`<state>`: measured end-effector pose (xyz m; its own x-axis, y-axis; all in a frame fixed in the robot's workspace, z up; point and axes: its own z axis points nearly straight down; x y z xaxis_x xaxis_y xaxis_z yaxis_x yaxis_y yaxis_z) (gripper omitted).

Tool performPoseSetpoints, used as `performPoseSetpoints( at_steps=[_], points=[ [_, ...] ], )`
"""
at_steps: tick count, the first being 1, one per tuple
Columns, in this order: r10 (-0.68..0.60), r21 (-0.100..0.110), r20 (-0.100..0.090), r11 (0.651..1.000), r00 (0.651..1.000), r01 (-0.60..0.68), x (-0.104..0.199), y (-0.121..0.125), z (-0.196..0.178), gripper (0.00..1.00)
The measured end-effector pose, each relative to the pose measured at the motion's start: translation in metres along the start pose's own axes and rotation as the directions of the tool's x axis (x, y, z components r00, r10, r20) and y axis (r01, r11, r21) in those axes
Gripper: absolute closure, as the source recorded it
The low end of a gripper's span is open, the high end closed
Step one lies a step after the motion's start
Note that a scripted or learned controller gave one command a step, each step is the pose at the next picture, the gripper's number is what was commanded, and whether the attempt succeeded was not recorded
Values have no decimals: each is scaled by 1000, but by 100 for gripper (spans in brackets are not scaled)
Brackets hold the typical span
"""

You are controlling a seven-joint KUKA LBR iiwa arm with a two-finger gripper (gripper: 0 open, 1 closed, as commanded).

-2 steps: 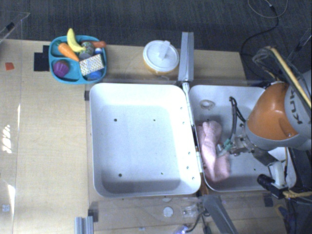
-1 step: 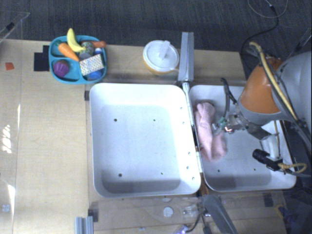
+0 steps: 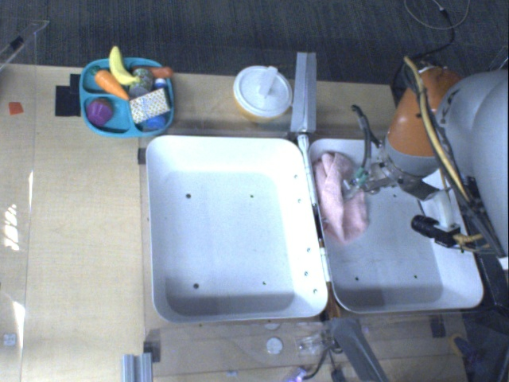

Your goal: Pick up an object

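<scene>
Gripper, grip state unclear, touches pink cloth's right edge in right bin.

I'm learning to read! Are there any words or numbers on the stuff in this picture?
No words or numbers can be read here.
The white lid: plain, no writing visible.
The blue tray of toy food: a speckled block has a pattern, too small to read as letters.
The pink cloth and white bins: no labels.
</scene>
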<state>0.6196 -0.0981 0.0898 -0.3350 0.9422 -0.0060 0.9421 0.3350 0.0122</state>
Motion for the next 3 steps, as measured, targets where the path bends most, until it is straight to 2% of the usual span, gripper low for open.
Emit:
performPoseSetpoints(
  at_steps=[1,2,3],
  points=[
    [211,8,-2,977,977,-211,54,5,-96,0],
    [253,6,-1,968,968,-253,20,-28,-6,0],
    [122,-4,1,993,993,-122,7,-59,-2,0]
  ],
)
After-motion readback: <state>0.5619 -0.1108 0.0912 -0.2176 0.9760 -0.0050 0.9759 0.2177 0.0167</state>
